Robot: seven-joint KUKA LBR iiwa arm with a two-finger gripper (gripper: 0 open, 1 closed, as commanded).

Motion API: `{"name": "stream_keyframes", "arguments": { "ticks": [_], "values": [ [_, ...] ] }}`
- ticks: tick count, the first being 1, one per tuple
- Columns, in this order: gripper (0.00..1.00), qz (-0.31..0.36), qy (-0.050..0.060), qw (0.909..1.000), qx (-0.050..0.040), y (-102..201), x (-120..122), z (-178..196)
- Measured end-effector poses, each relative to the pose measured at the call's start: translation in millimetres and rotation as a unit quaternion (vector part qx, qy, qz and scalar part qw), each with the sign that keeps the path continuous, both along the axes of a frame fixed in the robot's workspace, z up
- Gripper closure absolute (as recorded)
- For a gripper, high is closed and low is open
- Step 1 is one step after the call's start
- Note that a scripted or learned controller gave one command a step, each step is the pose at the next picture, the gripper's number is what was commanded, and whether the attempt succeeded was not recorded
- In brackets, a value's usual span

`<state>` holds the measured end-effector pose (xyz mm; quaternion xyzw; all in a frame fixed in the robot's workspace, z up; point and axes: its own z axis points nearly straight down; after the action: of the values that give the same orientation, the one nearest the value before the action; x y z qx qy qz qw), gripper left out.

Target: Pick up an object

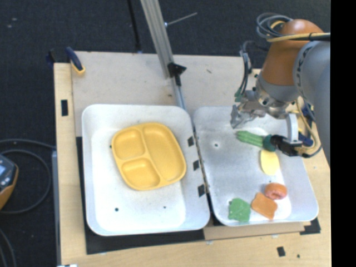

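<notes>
The right bin [222, 166] holds a long green vegetable-shaped toy [255, 139] near its back edge. A pale yellow piece [269, 162] lies in front of that toy. A red-orange round piece [275, 191], an orange block [263, 205] and a green flat piece [240, 209] sit near the front edge. My gripper [242, 117] hangs over the back of the right bin, just left of and above the green toy's left end. Nothing shows between its fingers.
The left bin [100, 204] holds a yellow divided plate [148, 155]. A metal pole [158, 32] rises slanting from behind the bins. The grey arm with its orange band [286, 54] fills the upper right. Dark floor surrounds the bench.
</notes>
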<state>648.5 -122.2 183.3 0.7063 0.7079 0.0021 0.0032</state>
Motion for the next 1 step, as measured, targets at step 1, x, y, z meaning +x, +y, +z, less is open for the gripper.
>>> {"name": "stream_keyframes", "arguments": {
  "ticks": [1],
  "values": [
    [1.0,0.0,0.0,1.0,-0.0002,-4.5,-0.1,44.8]
  ]
}}
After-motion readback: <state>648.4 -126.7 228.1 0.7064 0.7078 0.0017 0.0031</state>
